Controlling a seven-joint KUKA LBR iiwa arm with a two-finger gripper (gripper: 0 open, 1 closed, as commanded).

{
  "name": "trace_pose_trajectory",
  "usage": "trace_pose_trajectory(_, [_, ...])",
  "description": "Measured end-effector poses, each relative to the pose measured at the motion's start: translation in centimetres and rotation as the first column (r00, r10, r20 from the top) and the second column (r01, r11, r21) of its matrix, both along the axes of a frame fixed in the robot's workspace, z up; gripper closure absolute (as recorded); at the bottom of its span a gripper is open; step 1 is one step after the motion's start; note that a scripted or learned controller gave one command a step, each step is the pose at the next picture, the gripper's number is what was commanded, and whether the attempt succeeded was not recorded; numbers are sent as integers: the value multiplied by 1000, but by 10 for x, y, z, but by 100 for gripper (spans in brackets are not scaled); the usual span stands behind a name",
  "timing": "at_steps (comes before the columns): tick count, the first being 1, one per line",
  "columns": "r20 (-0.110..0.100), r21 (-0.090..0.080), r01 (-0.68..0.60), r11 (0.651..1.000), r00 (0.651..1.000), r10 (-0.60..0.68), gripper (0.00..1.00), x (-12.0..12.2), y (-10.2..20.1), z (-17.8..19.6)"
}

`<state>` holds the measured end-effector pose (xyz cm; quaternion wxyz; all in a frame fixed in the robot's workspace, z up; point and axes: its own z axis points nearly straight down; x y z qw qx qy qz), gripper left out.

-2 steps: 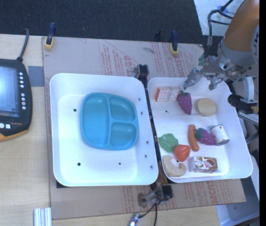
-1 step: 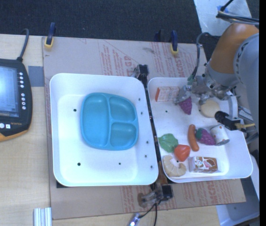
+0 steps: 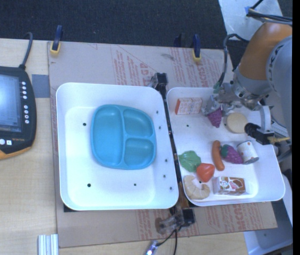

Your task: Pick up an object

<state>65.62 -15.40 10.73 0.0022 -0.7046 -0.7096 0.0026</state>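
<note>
My gripper hangs over the far part of the right bin, under the grey wrist with the orange band. A small purple object sits right at its tip, touching or just below it; whether it is gripped is unclear. An orange-and-white box lies to its left and a cream round piece to its right. Nearer in the bin are an orange sausage shape, purple grapes, a white cylinder, a green piece, a red pepper, a bread piece and a small carton.
The left bin holds a blue compartment plate. A tablet-like screen unit sits on the bench at far left. Clamps hold the cardboard sheet at the back edge, and cables run along the gap between the bins.
</note>
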Motion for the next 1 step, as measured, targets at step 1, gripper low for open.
trace_pose_trajectory(1, [5,2,1,1000,1000,-1,100,1,141,85])
